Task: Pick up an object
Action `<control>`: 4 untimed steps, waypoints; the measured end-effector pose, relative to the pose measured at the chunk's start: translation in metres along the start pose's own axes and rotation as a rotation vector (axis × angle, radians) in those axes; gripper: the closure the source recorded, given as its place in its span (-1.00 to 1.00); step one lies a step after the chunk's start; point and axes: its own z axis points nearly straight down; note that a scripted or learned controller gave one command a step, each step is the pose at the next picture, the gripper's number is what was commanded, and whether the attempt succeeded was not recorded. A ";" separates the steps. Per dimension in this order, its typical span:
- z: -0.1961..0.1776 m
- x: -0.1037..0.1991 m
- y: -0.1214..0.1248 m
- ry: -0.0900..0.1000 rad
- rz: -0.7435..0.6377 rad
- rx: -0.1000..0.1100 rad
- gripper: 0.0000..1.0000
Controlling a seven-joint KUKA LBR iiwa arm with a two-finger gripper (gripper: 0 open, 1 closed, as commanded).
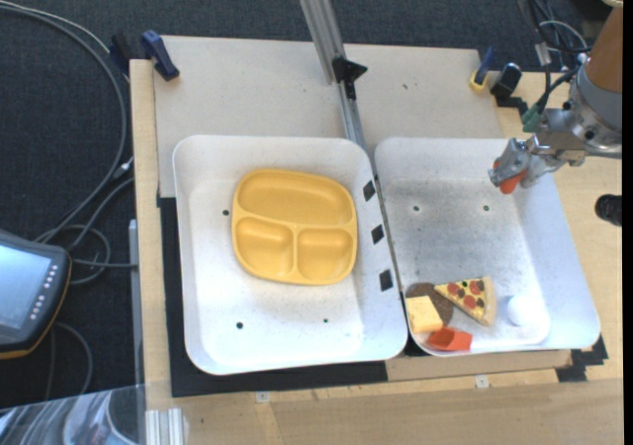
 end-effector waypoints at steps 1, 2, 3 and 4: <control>-0.003 0.053 -0.012 0.000 -0.001 0.000 1.00; 0.015 0.107 -0.025 0.000 0.000 0.002 1.00; 0.031 0.163 -0.037 0.000 -0.001 0.003 1.00; 0.043 0.209 -0.042 0.000 0.000 0.003 1.00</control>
